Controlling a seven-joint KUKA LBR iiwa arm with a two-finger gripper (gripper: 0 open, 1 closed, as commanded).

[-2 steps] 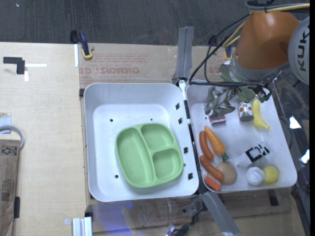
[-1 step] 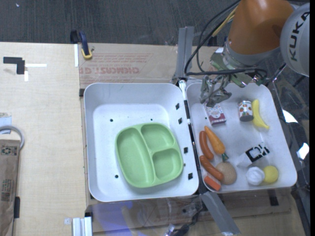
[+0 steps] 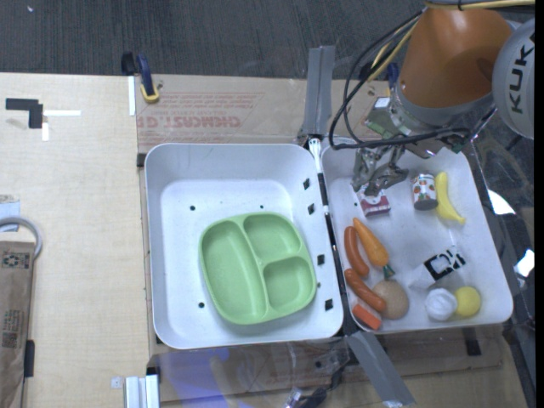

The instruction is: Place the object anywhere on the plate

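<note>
No part of the task is judged to be done. The green plate, divided into 3 compartments, is seen in the left bin with nothing on it. All the loose objects are seen in the right bin.

The gripper is positioned low over the upper left part of the right bin, beneath the arm's orange band. Just below its tip a small red and white packet is seen, touching it or very nearly so. Whether the packet is pinched cannot be told, and the gripper's state cannot be told either, since its end is blurred among cables. The packet is judged the likely object of the task, though this is not settled by the view.

What is left, by that judgement, is a secure grasp, a lift, a carry across the wall between the 2 bins, and a release over the plate.

The count in the right bin is as follows:
- 1 red and white packet.
- 1 small can, with 1 banana just beside it.
- 1 carrot and 3 red sausage-like pieces in a cluster at the left side, though the lowest piece is partly hidden.
- 1 brown round item touching that cluster.
- 1 black and white item, too small to be named.
- 1 white ball and 1 yellow ball, side by side at the lower right.
</note>
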